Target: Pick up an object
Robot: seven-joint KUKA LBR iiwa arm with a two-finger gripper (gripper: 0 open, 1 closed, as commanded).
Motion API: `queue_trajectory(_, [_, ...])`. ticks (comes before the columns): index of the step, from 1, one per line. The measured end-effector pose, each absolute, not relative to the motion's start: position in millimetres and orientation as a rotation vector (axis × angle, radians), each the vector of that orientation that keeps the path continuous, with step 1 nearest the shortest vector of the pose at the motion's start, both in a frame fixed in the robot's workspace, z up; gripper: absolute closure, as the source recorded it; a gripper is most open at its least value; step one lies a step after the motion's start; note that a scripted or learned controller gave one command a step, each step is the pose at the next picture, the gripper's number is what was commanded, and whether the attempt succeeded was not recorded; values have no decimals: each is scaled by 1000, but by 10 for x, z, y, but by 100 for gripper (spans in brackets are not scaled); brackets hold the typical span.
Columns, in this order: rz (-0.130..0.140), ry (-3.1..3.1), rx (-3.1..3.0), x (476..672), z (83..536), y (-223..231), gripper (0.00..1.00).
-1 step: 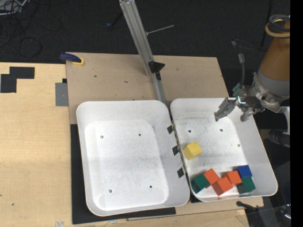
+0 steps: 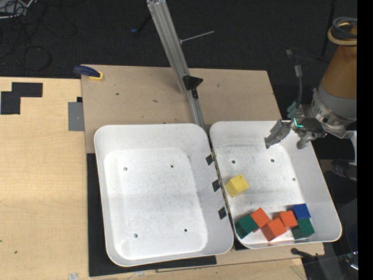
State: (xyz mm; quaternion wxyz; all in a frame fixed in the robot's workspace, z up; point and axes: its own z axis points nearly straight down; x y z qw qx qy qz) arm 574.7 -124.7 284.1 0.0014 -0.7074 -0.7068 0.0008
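Observation:
In the right bin [image 2: 303, 174] lies a yellow block [image 2: 237, 185] near its left wall. Along the bin's front edge sits a cluster: two orange blocks [image 2: 274, 224], a green block [image 2: 246, 224], a second green block [image 2: 303, 230] and a blue block [image 2: 301, 211]. My gripper [image 2: 289, 135] hangs over the far right part of this bin, well above the floor, with its two fingers spread apart and nothing between them. It is far behind the cluster and to the right of the yellow block.
The left bin [image 2: 111, 156] stands beside the right one, with black clips along the shared wall. A slanted aluminium rail [image 2: 172, 45] rises behind the bins. A blue and yellow clamp [image 2: 88, 72] lies at the bench's far left corner.

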Motion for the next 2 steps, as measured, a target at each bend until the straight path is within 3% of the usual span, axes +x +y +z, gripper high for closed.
queue_trajectory(2, [7, -2215, -2218, 5786, 1760, -1296, 0])
